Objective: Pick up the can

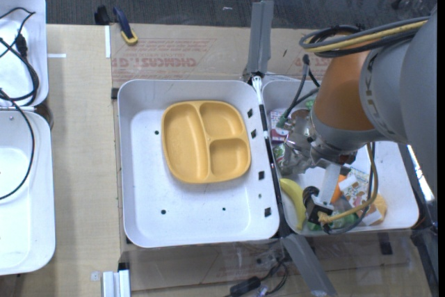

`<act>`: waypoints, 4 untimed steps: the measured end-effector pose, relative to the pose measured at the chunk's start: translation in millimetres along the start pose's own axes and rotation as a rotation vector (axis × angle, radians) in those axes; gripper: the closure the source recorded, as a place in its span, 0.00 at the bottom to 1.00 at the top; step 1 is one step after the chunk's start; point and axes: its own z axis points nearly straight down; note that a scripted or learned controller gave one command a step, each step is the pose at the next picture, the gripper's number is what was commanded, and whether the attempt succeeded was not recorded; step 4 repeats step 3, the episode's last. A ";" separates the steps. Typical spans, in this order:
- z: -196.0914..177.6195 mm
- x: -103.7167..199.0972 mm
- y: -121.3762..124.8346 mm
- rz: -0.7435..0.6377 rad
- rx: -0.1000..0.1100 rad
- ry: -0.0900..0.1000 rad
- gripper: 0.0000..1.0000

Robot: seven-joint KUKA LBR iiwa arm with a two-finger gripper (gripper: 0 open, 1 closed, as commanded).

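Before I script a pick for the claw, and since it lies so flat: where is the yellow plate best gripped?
Grip the plate by its raised rim, coming straight down. It lies flat and right way up in the left bin, and looks too wide to span, so the rim is probably the only thin part. Its left edge has more room than the right edge, which lies close to the bin wall.

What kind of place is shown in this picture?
Probably a robotics lab test bench: a grey and orange robot arm reaches into the right white bin of mixed items, a yellow divided plate lies in the left bin, and loose cables lie nearby.
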 end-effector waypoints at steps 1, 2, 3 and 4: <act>-0.2 16.2 71.3 0.291 -0.001 -0.001 0.00; -70.1 -30.7 61.9 0.278 -0.002 -0.001 0.00; -89.7 -63.8 57.4 0.048 -0.001 -0.001 0.00; -89.7 -63.8 57.4 0.048 -0.001 -0.001 0.00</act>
